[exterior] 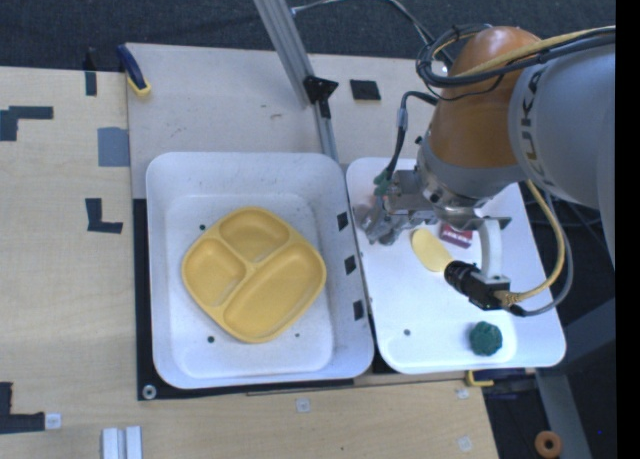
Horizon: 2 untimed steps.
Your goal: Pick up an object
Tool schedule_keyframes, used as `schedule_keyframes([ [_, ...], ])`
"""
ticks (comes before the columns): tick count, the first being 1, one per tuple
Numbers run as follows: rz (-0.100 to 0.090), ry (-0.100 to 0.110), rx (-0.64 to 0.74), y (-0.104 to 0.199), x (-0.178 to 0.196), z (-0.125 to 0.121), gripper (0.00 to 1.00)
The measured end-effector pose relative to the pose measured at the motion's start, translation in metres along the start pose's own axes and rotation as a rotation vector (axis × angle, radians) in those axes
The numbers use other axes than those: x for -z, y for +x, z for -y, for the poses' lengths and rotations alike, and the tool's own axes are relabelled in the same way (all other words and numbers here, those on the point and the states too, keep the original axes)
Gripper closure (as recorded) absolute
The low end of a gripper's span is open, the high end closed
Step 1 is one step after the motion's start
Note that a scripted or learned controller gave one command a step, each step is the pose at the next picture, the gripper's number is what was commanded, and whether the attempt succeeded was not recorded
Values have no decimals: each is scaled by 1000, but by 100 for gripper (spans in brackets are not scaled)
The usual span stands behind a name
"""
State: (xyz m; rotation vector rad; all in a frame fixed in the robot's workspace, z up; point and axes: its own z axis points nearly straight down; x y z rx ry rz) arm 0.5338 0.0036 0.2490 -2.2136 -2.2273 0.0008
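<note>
Pale yellow oblong object (430, 249) lies in the right white bin (430, 332) beneath the hand (378, 225), whose grip state cannot be told; open floor lies toward the small green ball (487, 338).

I have one fixed camera, mounted above the bench (60, 247) and looking down at a slant. From here I see both white bins whole: the left bin (165, 247) sits near the middle of my picture, the right bin (420, 332) toward its right side. The bench's far edge runs across the top, with dark floor beyond it. The arm (520, 107) enters from the right and looms large over the right bin's far end, nearer my lens than the bins.
</note>
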Motion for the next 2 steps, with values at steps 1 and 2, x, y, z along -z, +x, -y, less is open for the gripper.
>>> schedule_keyframes([
  [1,0,1,0,51,-8,5,100],
  [2,1,0,-3,96,-15,-7,100],
])
